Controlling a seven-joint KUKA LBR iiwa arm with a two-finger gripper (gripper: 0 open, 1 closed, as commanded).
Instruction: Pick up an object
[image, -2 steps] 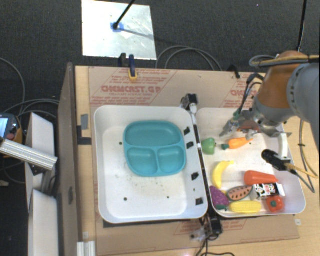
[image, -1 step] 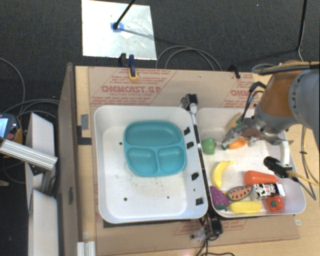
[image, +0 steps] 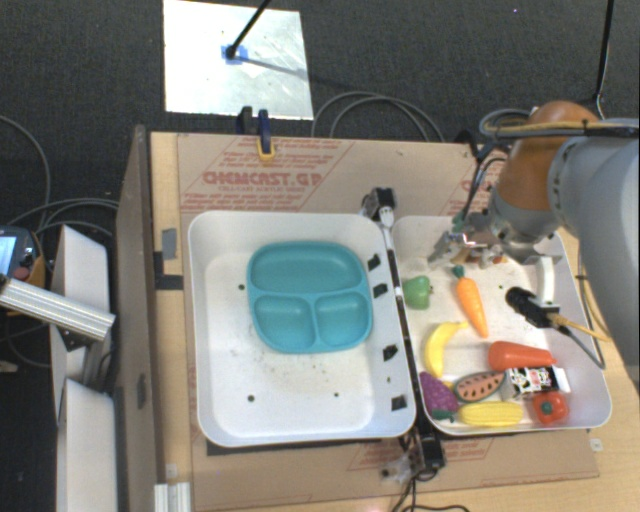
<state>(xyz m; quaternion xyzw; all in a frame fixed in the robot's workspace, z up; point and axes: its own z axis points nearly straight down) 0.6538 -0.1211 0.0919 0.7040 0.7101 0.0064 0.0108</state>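
My gripper hangs low over the far end of the right bin, just above the top of an orange carrot. A green pepper lies to its left by the divider. Nearer the front of the same bin lie a yellow banana, a red-orange vegetable, purple grapes, a brown oval piece, a corn cob, a black-and-white carton and a red tomato. I see nothing held in the gripper.
The left bin holds a teal compartment tray. Black clips run along the divider between the bins. The arm enters from the right over the right bin's far corner.
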